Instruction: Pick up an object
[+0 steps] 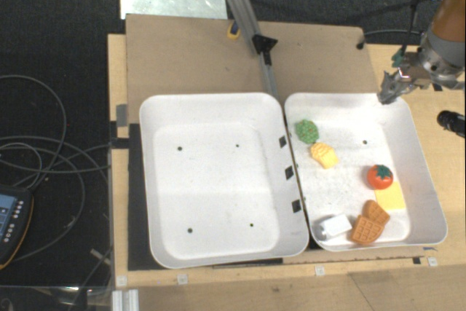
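Gripper hangs over far right corner of right bin, nothing between fingers; released or clenched, cannot tell from here. Pickable items all in right bin: green broccoli toy, yellow corn, tomato, waffles, white block. Looks like approach step. Next: travel inward over one item, descend.

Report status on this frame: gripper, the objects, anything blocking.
Gripper over right bin's far rim, holding nothing visible. Tomato, corn, green piece, waffle lie untouched in the bin. Nothing blocking.
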`<state>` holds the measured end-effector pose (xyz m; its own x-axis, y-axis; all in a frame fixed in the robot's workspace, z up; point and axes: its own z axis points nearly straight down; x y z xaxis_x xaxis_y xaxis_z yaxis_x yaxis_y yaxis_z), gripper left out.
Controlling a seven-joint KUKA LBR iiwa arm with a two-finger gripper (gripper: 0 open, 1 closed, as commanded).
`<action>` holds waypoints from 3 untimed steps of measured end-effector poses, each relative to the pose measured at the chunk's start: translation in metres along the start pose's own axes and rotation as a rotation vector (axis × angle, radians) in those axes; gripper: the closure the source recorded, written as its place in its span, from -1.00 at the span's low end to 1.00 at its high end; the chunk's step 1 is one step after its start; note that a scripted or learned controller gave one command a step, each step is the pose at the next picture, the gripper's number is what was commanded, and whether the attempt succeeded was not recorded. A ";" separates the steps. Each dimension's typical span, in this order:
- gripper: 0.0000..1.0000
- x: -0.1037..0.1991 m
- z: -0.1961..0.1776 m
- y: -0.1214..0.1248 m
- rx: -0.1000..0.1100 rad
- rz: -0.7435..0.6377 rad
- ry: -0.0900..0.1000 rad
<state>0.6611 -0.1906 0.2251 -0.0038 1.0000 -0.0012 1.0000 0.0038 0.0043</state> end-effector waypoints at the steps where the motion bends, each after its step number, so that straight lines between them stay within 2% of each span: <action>1: 1.00 0.061 0.002 -0.014 0.003 -0.006 0.003; 2: 1.00 0.106 0.006 -0.024 0.005 -0.005 0.003; 3: 1.00 0.158 -0.007 -0.042 0.004 -0.006 0.004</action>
<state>0.6182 -0.0331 0.2319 -0.0101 0.9999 0.0027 0.9999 0.0101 0.0005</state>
